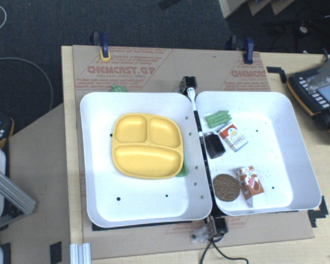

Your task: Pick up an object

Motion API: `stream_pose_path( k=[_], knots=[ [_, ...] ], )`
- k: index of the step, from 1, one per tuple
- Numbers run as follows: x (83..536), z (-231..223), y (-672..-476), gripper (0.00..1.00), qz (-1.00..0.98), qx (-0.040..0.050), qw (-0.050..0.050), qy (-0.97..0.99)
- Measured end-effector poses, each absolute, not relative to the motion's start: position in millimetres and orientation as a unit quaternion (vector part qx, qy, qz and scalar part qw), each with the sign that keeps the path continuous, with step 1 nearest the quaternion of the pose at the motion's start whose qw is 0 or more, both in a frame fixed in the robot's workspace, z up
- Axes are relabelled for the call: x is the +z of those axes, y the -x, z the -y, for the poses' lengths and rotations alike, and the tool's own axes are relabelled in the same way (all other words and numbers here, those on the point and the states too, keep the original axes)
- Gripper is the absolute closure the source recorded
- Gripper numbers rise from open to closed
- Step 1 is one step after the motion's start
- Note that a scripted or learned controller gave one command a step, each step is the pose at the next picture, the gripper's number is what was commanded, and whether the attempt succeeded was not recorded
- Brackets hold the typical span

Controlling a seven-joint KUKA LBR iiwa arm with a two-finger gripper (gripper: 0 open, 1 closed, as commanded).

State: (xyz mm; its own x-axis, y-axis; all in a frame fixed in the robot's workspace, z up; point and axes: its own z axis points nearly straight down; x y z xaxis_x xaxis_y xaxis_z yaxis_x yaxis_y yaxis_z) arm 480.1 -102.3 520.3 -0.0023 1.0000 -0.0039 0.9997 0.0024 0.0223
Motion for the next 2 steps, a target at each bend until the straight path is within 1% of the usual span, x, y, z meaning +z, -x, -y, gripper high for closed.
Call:
stream_pose_path(
  k=[1, 2],
  knots=[
    [522.1, 101.9, -480.3, 1.0, -0.708, 0.0015, 0.004, -0.707],
    [404.9, 67.3, -478.6, 1.0, -0.708, -0.0038, -0.005, -0.706]
  ],
)
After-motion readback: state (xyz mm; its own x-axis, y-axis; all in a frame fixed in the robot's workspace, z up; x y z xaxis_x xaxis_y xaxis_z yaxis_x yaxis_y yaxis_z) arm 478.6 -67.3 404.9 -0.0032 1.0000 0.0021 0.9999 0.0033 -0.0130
